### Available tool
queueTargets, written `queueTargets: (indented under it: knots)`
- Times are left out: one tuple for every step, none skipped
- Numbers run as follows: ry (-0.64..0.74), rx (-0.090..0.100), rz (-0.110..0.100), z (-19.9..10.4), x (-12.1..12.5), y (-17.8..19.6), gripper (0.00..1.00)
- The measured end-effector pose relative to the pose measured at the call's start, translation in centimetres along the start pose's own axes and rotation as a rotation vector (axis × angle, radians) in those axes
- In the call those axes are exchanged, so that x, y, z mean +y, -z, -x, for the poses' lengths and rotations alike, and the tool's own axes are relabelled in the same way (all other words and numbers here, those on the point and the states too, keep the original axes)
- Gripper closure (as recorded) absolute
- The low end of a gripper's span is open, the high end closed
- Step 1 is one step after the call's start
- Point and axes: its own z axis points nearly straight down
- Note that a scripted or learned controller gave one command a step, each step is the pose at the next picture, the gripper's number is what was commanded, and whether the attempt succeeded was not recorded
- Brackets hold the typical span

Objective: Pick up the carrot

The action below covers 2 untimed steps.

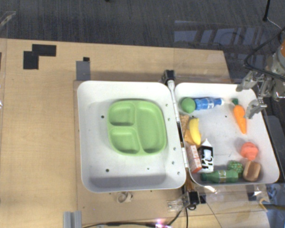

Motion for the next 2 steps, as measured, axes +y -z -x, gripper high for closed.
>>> queueTargets:
  knots:
    - [0.208, 0.008, 0.005, 3.0, -2.0, -11.3, 0.00]
    - [0.299, 0.004, 0.001, 3.2, -2.2, -16.3, 0.00]
